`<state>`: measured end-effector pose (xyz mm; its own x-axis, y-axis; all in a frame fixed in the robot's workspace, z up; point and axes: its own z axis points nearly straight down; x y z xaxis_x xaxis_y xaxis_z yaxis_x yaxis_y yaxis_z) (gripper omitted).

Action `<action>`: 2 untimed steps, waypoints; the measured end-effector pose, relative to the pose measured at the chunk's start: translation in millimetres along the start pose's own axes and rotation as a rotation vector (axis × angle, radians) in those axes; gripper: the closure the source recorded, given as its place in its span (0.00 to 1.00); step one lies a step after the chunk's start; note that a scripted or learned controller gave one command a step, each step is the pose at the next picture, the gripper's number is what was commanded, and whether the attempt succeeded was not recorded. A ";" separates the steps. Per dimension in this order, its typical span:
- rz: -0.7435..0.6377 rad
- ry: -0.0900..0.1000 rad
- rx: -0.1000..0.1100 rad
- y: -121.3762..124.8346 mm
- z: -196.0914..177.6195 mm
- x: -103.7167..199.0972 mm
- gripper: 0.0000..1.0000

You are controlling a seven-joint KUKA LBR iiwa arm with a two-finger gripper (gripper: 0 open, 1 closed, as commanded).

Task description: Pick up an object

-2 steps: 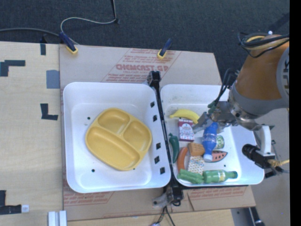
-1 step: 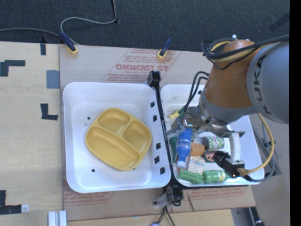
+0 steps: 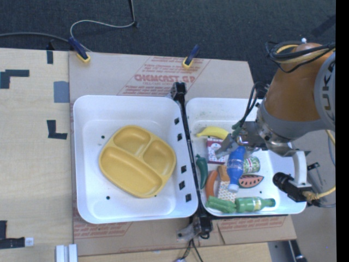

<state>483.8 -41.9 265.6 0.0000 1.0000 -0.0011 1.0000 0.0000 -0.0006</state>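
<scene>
The two-finger gripper hangs over the right white bin, just above a blue plastic bottle; whether its fingers are open, I cannot tell. A yellow divided plate lies in the left white bin.

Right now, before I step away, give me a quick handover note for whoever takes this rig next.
Gripper: over the right bin, just above the blue bottle; I cannot tell whether it is open or shut, or whether it grips anything.
Right bin items: banana, blue bottle, watermelon slice, green bottle, small can and other toy food, all crowded together.
Left bin: a yellow divided plate.
Done: arm is down among the objects.
Left: confirm a grasp, then lift an object out.
</scene>
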 end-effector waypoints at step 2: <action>-0.002 0.001 0.001 -0.1 1.3 -3.7 1.00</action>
<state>483.7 -45.6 264.2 -0.0016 1.0000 -0.0002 1.0000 0.0016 -0.0013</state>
